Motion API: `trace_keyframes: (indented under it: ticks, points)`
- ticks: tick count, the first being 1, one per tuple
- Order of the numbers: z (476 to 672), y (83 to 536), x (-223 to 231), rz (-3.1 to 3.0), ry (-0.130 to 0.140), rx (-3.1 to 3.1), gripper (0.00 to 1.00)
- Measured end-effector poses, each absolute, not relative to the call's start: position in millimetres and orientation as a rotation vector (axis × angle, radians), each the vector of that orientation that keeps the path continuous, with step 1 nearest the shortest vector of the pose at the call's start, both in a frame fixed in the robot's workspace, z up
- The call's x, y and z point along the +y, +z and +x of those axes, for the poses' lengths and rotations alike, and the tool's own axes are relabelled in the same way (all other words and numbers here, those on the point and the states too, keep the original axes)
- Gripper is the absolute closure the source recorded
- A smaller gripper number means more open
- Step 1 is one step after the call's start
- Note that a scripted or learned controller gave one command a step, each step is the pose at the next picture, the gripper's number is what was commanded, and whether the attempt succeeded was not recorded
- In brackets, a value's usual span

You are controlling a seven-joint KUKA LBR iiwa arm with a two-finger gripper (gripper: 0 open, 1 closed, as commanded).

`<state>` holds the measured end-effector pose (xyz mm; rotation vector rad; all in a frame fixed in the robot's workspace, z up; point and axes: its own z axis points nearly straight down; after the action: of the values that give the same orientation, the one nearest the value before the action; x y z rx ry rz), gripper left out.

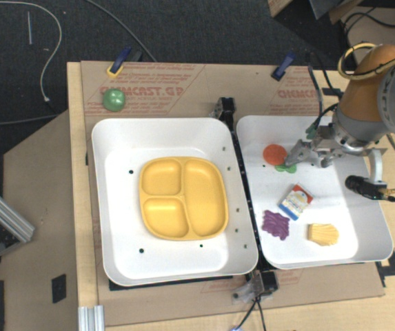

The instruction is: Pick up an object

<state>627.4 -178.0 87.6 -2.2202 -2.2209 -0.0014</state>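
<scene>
The right bin (369, 243) holds a red-orange round toy (274, 154) with a green bit beneath it, a small white, red and blue carton (295, 202), a purple grape bunch (276, 224) and a pale yellow ridged piece (323, 234). My gripper (295, 158) is low over the far part of this bin. It sits just right of the red-orange toy, touching or nearly touching it. The grey arm with its orange band (362, 81) comes in from the right.
The left bin (114, 150) carries a yellow divided plate (183, 197). A green ball (114, 100) lies on the cardboard beyond the left bin. Blue clamps (120, 62) (282, 66) grip the far edge of the board. Cables run beside the arm at the right.
</scene>
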Motion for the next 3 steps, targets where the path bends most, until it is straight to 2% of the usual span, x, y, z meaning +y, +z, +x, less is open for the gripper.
trace_keyframes:
  ticks: [1, 3]
  points:
    - [630.2, 101.7, -177.1, -2.222, -0.01, -2.227, 1.0]
    - [640.6, 208.0, -183.3, -2.225, -0.006, -2.227, 1.0]
